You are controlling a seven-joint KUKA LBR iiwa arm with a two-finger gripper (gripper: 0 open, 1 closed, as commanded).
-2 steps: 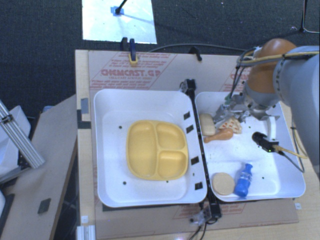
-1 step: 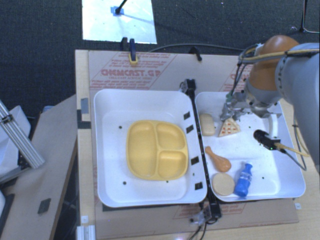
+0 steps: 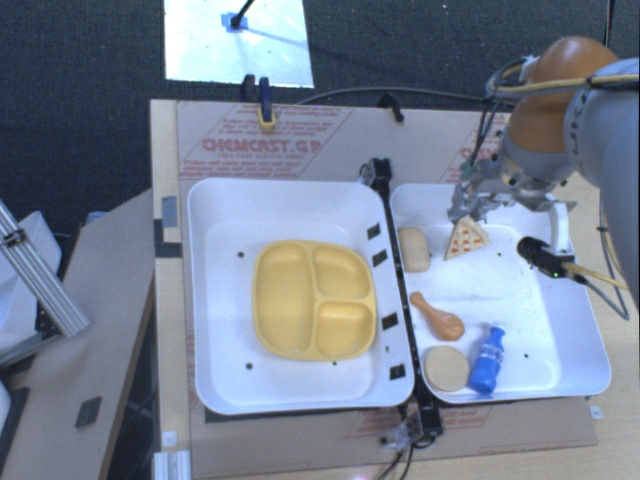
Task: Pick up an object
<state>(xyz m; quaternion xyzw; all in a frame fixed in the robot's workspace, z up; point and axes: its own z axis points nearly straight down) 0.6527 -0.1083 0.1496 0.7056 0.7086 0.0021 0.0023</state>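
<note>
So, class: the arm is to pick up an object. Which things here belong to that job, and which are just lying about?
Job:
gripper
pizza slice
bread roll
drumstick
cookie
blue bottle
right bin

Lying about:
yellow divided plate
left bin
blue-and-yellow clamp

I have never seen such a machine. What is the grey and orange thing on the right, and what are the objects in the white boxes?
It is a robot arm; its gripper picks things up. One camera above the bench looks down at a slant. Two white bins lie side by side. The left bin holds a yellow plate with compartments. The right bin holds toy food: a pizza slice, a bread roll, a drumstick, a cookie and a blue bottle. The gripper is just above the pizza slice; I cannot tell whether it holds anything.
</note>
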